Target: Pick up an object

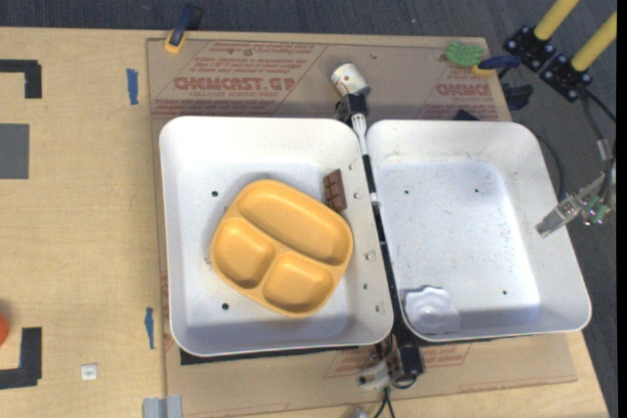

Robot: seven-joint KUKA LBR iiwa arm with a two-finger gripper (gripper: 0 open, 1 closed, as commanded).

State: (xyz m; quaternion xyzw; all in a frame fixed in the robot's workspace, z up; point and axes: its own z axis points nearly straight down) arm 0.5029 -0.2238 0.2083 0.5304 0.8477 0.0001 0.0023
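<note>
From the overhead camera you look down on a tabletop (78,210) of pale wood with a cardboard sheet (245,78) laid under two shallow white bins. In the left bin (186,162) you have a yellow divided tray (282,246) with three compartments, lying tilted across the middle of the floor. A small brown block (334,190) sits just beside the tray's upper right edge, close against the bin's right wall. The right bin (470,210) shows a speckled floor, and in its near left corner you can see a clear plastic cup (431,308), lying close to the wall. At the right edge of the view, just past the right bin's rim, a metallic part (573,208) pokes in, which may be the pincer; you cannot tell how far it is open or whether it has hold of anything. It hangs well apart from the tray, the block and the cup.
</note>
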